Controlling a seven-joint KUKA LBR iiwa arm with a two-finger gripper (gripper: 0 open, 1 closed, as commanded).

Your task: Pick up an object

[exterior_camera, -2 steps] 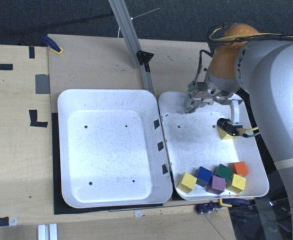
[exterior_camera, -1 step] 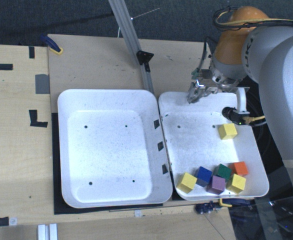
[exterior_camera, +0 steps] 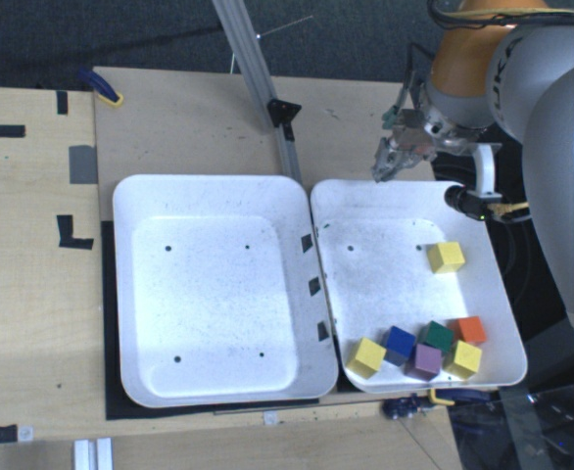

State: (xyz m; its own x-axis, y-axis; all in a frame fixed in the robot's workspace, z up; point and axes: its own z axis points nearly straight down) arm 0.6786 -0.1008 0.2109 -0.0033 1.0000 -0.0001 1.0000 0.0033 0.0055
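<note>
The gripper [exterior_camera: 389,165] hangs over the far rim of the right bin [exterior_camera: 385,262]; I cannot tell its state. One yellow cube [exterior_camera: 446,257] lies alone, the other cubes [exterior_camera: 419,351] cluster at the bin's near edge.

This was a robotics lab. A grey arm [exterior_camera: 537,86] with an orange band reached in over a plywood desk [exterior_camera: 32,292] marked with black tape. Two white bins [exterior_camera: 214,189] sat side by side on a black mat at the desk's middle, toy cubes [exterior_camera: 419,351] lay in the right one, and a metal pole [exterior_camera: 253,57] slanted above.
</note>
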